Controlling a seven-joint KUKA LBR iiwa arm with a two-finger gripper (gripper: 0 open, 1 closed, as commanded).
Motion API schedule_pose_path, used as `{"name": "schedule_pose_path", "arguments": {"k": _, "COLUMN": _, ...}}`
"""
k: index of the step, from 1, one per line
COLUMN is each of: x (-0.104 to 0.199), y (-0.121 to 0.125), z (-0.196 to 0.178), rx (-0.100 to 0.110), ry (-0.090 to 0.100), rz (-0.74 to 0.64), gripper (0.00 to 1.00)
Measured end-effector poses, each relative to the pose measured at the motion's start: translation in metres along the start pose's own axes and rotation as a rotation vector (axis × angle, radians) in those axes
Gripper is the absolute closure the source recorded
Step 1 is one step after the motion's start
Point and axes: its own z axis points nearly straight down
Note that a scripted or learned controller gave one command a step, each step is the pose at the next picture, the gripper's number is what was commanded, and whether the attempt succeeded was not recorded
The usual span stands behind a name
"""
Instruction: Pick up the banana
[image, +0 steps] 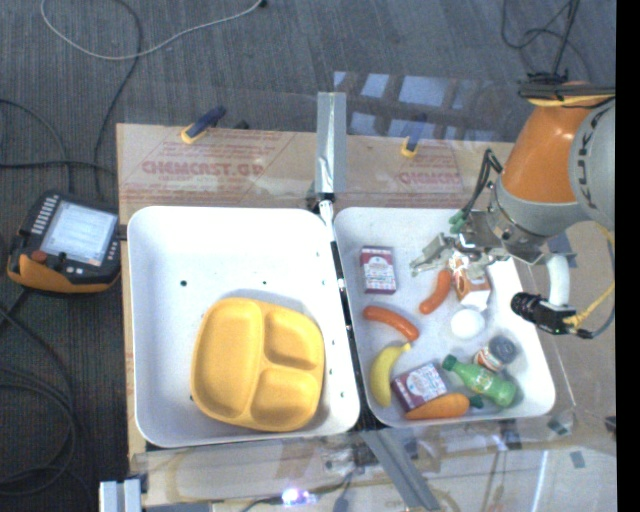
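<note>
The yellow banana (386, 372) lies near the front left of the right bin (350, 300), curved, between a reddish sausage (391, 321) and a dark red packet (420, 385). My gripper (450, 256) hangs over the back right part of that bin, well behind and to the right of the banana. Just below the gripper are a small orange pepper-like piece (435, 292) and an orange-and-white item (464, 280). Nothing shows the banana touched by the gripper.
The right bin also holds a red box (377, 269), a white round lid (466, 323), a small can (500, 352), a green bottle (482, 380) and a carrot (437, 407). A yellow divided tray (260, 362) lies in the left bin (160, 260).
</note>
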Motion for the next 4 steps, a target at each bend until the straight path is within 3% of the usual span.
{"name": "schedule_pose_path", "arguments": {"k": 1, "x": 0.029, "y": -0.079, "z": 0.089, "rx": 0.003, "ry": 0.0, "rz": 0.219, "gripper": 0.0}}
{"name": "schedule_pose_path", "arguments": {"k": 2, "x": 0.02, "y": -0.085, "z": 0.102, "rx": -0.002, "ry": -0.001, "rz": 0.228, "gripper": 0.0}}
{"name": "schedule_pose_path", "arguments": {"k": 3, "x": 0.029, "y": -0.095, "z": 0.105, "rx": -0.018, "ry": -0.012, "rz": -0.249, "gripper": 0.0}}
{"name": "schedule_pose_path", "arguments": {"k": 4, "x": 0.032, "y": -0.09, "z": 0.105, "rx": -0.016, "ry": -0.013, "rz": -0.407, "gripper": 0.0}}
